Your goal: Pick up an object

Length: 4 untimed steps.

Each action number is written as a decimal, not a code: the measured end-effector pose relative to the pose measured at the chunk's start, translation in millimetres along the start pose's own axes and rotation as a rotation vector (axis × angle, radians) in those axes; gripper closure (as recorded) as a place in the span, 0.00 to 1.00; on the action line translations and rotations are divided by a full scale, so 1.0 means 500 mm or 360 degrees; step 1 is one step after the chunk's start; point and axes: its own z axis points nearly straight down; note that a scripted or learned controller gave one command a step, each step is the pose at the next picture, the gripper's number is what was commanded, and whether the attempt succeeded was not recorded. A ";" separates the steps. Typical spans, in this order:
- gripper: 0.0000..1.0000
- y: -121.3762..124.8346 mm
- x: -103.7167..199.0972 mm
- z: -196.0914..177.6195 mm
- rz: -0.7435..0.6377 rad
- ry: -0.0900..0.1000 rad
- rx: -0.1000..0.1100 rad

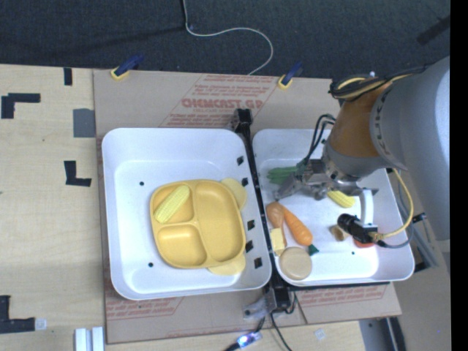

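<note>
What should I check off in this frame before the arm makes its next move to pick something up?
1. Pincer is over the right bin: ok, it sits low near that bin's left side.
2. Something is between the pincer's fingers: cannot tell; the green piece lies right at the tips.
3. Fingers open or shut: cannot tell, the wrist hides them.
4. Targets within reach: ok, the carrot, the round beige piece and the yellow piece all lie in the right bin.
5. Objects spaced for a clean grasp: not ok, the carrot touches its neighbours.
6. Left bin contents undisturbed: ok, the yellow tray lies flat with corn in one compartment.
</note>
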 end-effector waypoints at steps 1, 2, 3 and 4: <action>1.00 0.002 -0.001 -0.026 0.0001 -0.0001 -0.0003; 1.00 0.003 0.004 -0.110 0.0001 0.0002 -0.0006; 1.00 0.010 -0.001 -0.196 0.0002 0.0001 -0.0008; 1.00 0.011 0.000 -0.291 0.0001 0.0000 -0.0009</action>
